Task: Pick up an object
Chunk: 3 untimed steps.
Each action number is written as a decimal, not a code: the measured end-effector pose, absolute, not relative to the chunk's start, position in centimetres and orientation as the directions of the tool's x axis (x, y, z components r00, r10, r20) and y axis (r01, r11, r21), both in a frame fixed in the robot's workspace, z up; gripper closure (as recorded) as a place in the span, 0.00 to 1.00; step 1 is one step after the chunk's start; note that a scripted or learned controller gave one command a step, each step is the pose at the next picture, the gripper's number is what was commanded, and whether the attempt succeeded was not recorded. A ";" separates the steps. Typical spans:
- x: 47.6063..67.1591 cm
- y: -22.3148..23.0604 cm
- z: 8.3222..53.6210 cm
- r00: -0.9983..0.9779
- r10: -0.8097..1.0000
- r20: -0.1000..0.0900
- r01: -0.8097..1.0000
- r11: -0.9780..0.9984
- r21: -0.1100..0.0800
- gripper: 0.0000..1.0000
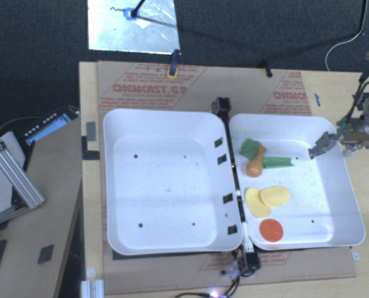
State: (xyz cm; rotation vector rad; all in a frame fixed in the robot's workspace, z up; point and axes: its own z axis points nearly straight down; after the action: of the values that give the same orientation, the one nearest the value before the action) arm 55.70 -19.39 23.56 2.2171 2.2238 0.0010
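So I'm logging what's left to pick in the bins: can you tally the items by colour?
Green: 2, a chunky piece and a long flat piece
Orange: 1, a pear-shaped piece
Yellow: 2, overlapping slices
Red-orange: 1, a round disc
Total: 6, all in the right bin

Open floor right of toys (pixel 265 182) — unobstructed

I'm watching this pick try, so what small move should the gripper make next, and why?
Probably slide left toward the green piece. The gripper sits over the right bin's upper right with nothing between its fingers, and that piece looks nearest.
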 end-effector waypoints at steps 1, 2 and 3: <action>55.8 -19.4 24.7 -0.007 1.000 -0.001 1.000 0.007 0.005 1.00; 53.6 -16.5 8.0 -0.002 1.000 0.004 1.000 0.002 -0.008 1.00; 56.1 -8.3 8.4 -0.012 1.000 0.004 1.000 0.012 0.003 1.00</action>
State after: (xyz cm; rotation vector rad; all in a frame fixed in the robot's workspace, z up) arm 56.12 -8.34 8.44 2.2080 2.2356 0.0078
